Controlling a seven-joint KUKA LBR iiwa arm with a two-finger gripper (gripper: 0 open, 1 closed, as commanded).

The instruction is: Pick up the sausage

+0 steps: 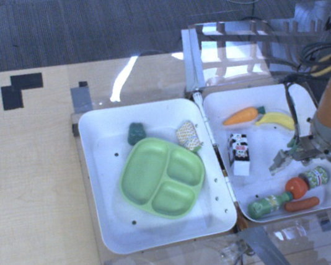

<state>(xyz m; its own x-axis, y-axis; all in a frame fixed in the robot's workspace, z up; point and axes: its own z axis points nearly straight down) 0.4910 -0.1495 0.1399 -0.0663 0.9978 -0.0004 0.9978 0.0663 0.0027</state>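
Pale wooden bench [32, 201] stretches under me, with dark carpet beyond its far edge. Two shallow white bins sit on it side by side. I reach in from the right, my orange band over the right bin's [252, 145] far side. The left bin [113, 232] holds a green divided plate [163, 177], with a dark green lump [136, 133] just beyond its far rim and a patterned pouch [188, 135] touching its upper right edge. In my bin, a carrot [240, 116] and a banana [276, 120] lie near the far wall, and a black-and-white carton [239, 153] lies by the left wall. My fingers [286, 157] hang spread apart over bare bin floor, gripping nothing. Near them, toward the front, lie a green bottle [269, 205], a tomato [296, 187] and a small jar [315, 177]. The sausage [302, 204] lies along the front wall, just below the tomato, apart from my fingers.
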